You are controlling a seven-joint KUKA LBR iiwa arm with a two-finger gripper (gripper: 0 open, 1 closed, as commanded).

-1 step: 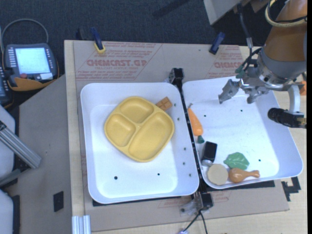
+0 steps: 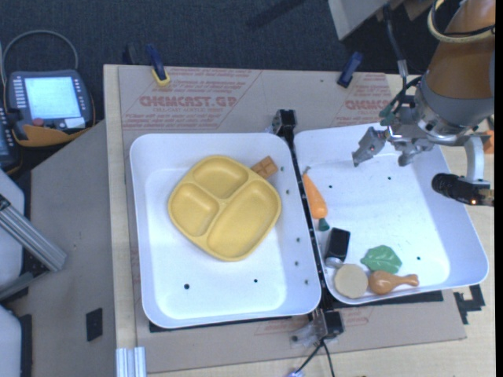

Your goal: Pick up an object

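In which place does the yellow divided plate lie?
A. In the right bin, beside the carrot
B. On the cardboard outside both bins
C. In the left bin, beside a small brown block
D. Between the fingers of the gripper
C: the yellow divided plate lies flat in the left bin, with the small brown block at its upper right edge, while the gripper hangs open over the right bin.

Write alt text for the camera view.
A gripper hangs open above the right bin, holding nothing. Toy food lies along that bin's left and near edges; a yellow divided plate sits in the left bin.
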